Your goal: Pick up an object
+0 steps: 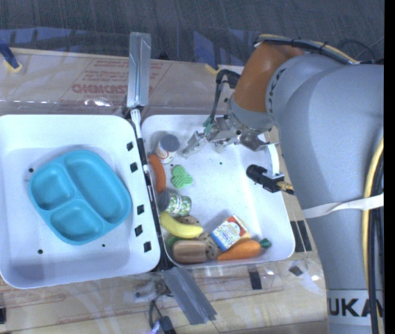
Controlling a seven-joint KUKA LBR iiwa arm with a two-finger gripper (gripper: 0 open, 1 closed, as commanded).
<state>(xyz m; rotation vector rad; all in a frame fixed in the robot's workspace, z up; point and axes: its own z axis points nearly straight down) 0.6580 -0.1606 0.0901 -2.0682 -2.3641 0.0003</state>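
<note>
Nothing picked yet. The can [167,145] sits at the right bin [281,221]'s far-left corner, just beside my fingers [196,143], which hang there with nothing between them; can't tell their gap. Next I'd drop straight over it, then close.

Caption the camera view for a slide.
Arm's gripper hovers over right bin of toy food; blue tray in left bin.
</note>
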